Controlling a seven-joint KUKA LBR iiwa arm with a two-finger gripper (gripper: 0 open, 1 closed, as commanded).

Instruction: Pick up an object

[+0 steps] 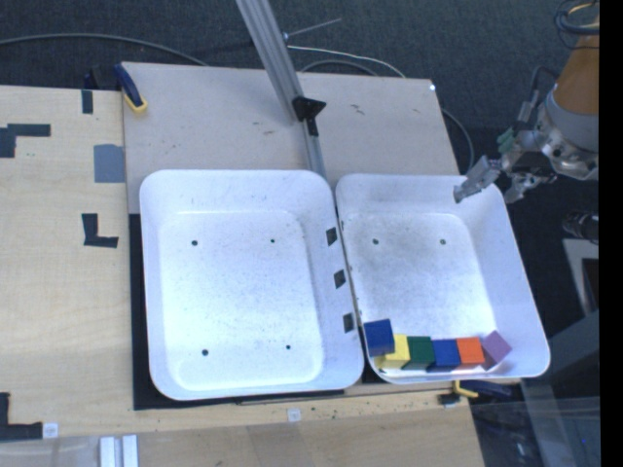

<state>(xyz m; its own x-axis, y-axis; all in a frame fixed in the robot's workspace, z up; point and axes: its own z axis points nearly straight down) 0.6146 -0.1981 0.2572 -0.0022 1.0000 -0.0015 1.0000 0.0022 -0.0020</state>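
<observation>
Camera view: gripper (492,177) hovers open and empty over right bin's (516,261) far right corner, approach step, blocks (433,348) lined along its near edge; next move calls for reaching there, descending.

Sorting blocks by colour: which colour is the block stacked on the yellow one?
Blue, seen in the camera view.

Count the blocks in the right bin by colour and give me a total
Blue blocks: 2
Yellow block: 1
Green block: 1
Orange block: 1
Purple block: 1
Total: 6, all along the near wall of the right bin.
</observation>
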